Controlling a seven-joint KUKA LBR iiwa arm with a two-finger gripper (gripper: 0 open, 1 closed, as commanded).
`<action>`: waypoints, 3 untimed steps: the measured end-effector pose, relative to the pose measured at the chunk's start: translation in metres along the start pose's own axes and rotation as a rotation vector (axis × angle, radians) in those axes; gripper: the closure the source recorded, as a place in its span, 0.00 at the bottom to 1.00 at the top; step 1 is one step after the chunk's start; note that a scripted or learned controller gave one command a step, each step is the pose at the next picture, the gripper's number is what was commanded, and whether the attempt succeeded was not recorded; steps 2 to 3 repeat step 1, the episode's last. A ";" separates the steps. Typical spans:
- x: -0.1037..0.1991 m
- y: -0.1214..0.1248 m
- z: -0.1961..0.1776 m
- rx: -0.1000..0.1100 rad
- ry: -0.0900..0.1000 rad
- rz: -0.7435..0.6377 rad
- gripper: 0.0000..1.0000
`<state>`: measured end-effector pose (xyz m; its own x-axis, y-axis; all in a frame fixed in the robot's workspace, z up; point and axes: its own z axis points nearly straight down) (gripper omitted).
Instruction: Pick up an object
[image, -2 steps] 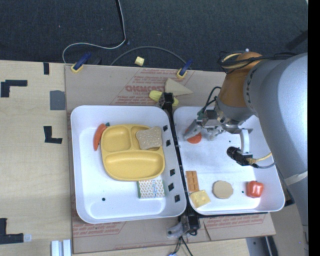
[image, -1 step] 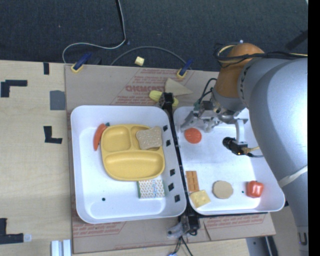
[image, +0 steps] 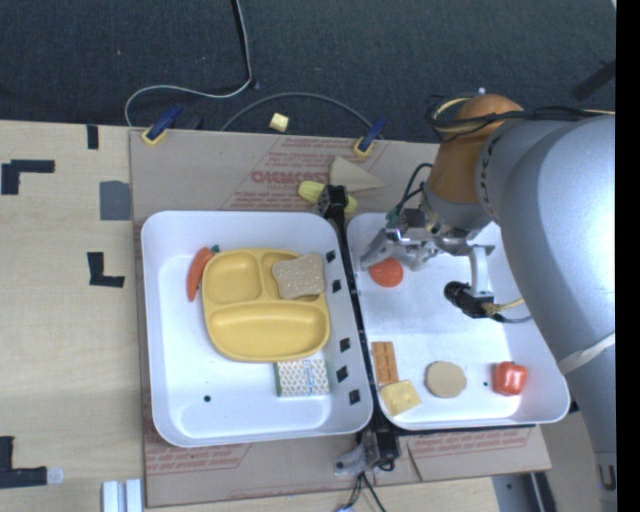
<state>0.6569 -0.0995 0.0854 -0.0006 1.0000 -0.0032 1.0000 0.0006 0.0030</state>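
Two white bins sit side by side. The left bin (image: 170, 330) holds one yellow divided tray (image: 262, 310), one slice of bread (image: 300, 276) on the tray's far right corner, one orange carrot (image: 198, 272) to its left and one patterned sponge (image: 302, 377) at its near edge. The right bin (image: 540, 395) holds five items: one red tomato (image: 386, 272) at the far left, and along the near side one cracker (image: 384, 360), one yellow cheese piece (image: 400, 397), one round cookie (image: 445, 379) and one red pepper (image: 509, 377). The gripper (image: 402, 243) is just over the tomato; I cannot tell how wide it is.
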 end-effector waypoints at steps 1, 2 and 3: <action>0.000 0.000 -0.010 0.001 0.000 -0.001 1.00; 0.000 0.000 -0.010 0.001 0.000 -0.001 1.00; 0.000 0.000 -0.010 0.001 0.000 -0.001 1.00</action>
